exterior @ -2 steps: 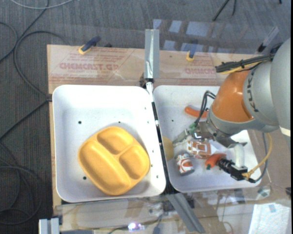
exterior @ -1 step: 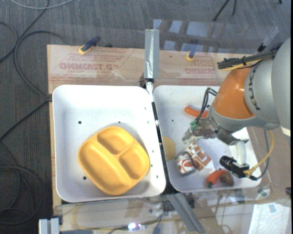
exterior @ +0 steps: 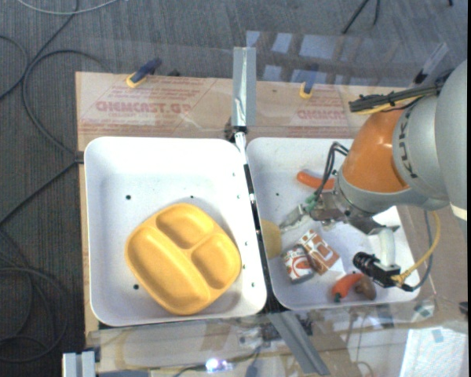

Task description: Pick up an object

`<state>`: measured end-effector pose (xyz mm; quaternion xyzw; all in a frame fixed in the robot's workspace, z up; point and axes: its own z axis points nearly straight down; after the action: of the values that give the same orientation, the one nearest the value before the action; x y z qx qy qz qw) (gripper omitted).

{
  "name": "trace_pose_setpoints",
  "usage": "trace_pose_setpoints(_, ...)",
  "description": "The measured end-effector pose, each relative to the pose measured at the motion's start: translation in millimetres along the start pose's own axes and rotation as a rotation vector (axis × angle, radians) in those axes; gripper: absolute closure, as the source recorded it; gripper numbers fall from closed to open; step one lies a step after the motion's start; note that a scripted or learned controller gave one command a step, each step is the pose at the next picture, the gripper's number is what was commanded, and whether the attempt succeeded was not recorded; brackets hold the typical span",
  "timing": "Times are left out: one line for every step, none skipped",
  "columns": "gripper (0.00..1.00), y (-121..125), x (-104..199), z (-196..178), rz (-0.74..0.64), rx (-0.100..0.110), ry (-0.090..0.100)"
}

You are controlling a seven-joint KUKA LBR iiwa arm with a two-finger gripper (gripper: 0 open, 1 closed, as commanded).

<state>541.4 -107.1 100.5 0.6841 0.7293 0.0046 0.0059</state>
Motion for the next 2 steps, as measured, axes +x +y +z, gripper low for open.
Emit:
trace_pose_setpoints(0.00, -46.7, 10.1, 8.8, 0.012, -0.005, -0.004)
trace_pose_setpoints(1.00, -46.3, 11.1, 0.0, 0.011, -0.002, -0.001)
